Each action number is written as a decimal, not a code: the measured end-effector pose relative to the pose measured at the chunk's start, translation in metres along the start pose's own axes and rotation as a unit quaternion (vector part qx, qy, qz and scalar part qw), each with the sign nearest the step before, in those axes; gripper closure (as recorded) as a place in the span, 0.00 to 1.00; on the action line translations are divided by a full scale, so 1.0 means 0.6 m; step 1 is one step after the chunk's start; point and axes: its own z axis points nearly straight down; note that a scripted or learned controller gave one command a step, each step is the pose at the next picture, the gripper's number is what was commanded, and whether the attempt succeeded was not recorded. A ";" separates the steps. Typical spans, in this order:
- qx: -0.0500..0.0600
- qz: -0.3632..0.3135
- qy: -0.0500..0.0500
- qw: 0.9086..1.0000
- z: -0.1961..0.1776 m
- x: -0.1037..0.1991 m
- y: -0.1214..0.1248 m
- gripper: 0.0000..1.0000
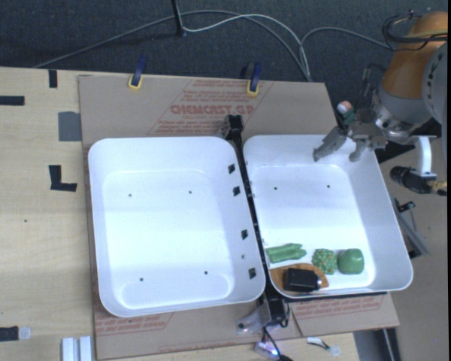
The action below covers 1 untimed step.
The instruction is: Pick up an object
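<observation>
Along the near edge of the right bin (pixel 376 194) lies a small cluster: a green pod-shaped toy (pixel 285 252), a bumpy green broccoli-like piece (pixel 325 259), a round green object (pixel 351 261), and a black object (pixel 301 280) resting on an orange-brown piece (pixel 321 280). My gripper (pixel 340 150) hangs over that bin's far right corner, well away from the cluster. Its two grey fingers are spread apart with nothing between them.
The left bin (pixel 98 201) sits beside the right one, joined by a black divider with clips (pixel 242 194). Both rest on a cardboard sheet (pixel 203 104) held by blue-yellow clamps. Cables run across the dark floor behind.
</observation>
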 end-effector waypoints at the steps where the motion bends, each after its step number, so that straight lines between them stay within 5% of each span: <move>1: -0.004 -0.001 -0.001 1.000 -0.008 0.000 0.003 0.00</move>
